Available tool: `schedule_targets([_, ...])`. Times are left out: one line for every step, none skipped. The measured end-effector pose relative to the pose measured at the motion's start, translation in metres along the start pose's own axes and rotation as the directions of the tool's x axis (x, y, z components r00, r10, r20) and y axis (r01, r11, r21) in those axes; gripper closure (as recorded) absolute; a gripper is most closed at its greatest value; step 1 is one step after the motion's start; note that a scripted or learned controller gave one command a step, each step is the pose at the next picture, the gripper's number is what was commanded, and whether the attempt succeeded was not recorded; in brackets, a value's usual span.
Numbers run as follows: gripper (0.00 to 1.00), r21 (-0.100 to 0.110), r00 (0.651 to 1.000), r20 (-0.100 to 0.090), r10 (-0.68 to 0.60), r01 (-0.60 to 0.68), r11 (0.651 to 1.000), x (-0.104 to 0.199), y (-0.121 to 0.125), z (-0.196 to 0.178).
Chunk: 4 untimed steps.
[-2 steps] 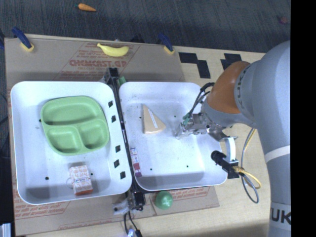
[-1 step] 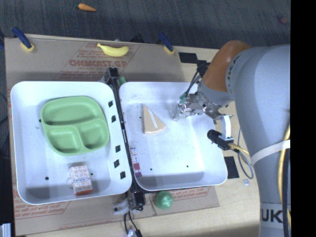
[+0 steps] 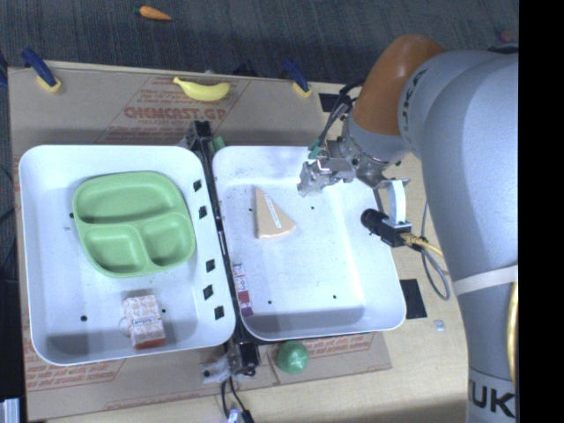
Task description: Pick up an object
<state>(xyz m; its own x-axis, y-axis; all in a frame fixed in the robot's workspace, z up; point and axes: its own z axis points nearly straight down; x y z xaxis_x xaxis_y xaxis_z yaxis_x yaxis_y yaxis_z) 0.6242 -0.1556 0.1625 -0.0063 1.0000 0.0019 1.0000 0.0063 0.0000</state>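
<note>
A green ball (image 3: 293, 356) sits on the cardboard at the near edge of the bench, just outside the front rim of the right bin (image 3: 308, 320). In the left bin (image 3: 40, 236), toward its near end, lies a small carton (image 3: 143, 319) printed in white and orange, and behind it a green divided tray (image 3: 134, 221) takes up most of the middle. The right bin carries a pale wedge (image 3: 271, 214), tan with a lighter face, lying flat a little left of centre with its narrow tip pointing toward the far wall. The gripper (image 3: 314, 176) hangs over the far part of that same bin, just right of the wedge and apart from it, with nothing visibly in its grasp; whether it stands spread or pinched I cannot tell from here. The grey arm (image 3: 458, 148) and its orange band (image 3: 388, 77) come in from the right. Beyond the bins, a yellow banana (image 3: 203, 87) rests on the cardboard, and farther still a small orange thing (image 3: 155, 12) lies on the dark floor.
</note>
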Motion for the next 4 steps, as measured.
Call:
schedule_targets([0.00,0.002,1.000,0.000,0.000,0.000,1.000,-0.001,-0.001,0.001])
schedule_targets([0.00,-0.001,1.000,0.002,0.002,-0.002,1.000,-0.002,-0.062,-0.123])
schedule_targets([0.00,0.007,1.000,0.000,0.001,-0.001,1.000,-0.029,-0.038,0.049])
schedule_targets([0.00,0.004,1.000,0.002,0.000,0.000,1.000,-0.055,-0.113,0.071])
